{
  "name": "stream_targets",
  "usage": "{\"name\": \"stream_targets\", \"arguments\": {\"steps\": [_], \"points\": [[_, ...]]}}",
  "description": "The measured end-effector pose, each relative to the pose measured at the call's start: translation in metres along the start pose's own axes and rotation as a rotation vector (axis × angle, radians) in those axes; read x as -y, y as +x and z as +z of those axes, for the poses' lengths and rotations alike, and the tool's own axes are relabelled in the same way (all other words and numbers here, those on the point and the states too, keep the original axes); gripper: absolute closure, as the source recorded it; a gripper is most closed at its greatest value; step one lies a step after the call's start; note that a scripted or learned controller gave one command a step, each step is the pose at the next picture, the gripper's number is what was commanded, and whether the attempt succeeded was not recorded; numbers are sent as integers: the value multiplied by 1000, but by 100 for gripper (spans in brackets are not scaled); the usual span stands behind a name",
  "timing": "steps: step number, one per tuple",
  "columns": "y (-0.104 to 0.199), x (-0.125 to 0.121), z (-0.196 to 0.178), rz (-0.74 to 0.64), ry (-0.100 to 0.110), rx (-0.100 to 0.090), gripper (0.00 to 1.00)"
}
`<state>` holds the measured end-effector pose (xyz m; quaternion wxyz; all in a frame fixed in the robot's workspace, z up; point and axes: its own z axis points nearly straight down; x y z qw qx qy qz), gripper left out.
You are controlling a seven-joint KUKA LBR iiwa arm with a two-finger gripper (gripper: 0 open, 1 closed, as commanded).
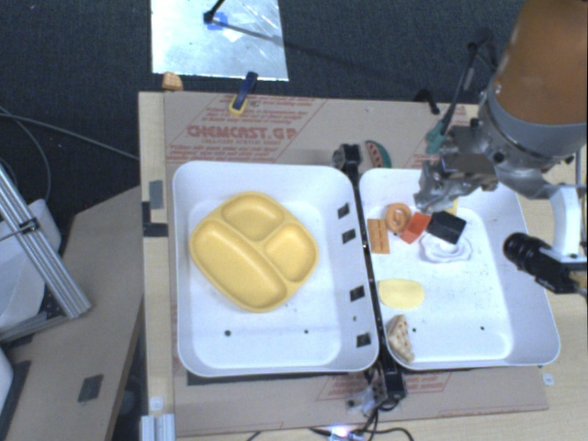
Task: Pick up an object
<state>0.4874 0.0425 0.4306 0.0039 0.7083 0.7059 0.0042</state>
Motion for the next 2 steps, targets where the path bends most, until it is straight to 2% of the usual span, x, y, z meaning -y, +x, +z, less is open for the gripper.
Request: {"name": "stream_targets", "arguments": {"steps": [1, 2], "points": [[54, 2, 79, -11, 16, 0, 100], [4, 0, 35, 0, 4, 1, 100]]}}
